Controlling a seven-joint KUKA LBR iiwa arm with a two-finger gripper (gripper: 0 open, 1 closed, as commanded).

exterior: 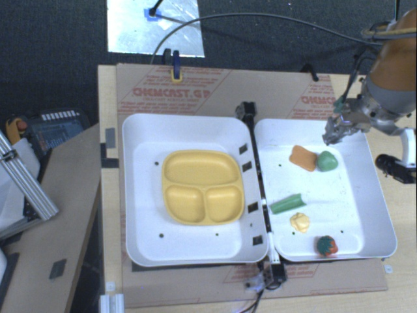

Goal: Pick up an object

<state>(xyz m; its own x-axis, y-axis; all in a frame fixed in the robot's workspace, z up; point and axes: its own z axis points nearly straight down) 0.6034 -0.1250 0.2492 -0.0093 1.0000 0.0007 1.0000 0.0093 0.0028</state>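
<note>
Objects for picking, 5 in all, lying in the right bin (374, 194): orange piece (303, 158) and green ball (327, 161) touching side by side near the far end, green stick (287, 204) mid-bin, yellow lump (300, 222) just below it, red-and-green ball (326, 245) near the front rim. Gripper (333, 133) hanging over the far right part of that bin, just above and beside the green ball, orange piece a little further toward the centre divider; whether open or closed, cannot tell from this angle, and nothing visibly held. Nearest candidates therefore: green ball almost straight below, orange piece next, its long axis slanting from upper left to lower right. Green stick well apart toward the front, long axis running nearly across the bin, slightly tilted. Yellow tray (201, 186) with 3 compartments sitting in the left bin (140, 175), probably not the target. Readable print on the cardboard sheet (195, 87) beneath the bins: "CHEMCAST G P" in red, repeated partly at the right.
</note>
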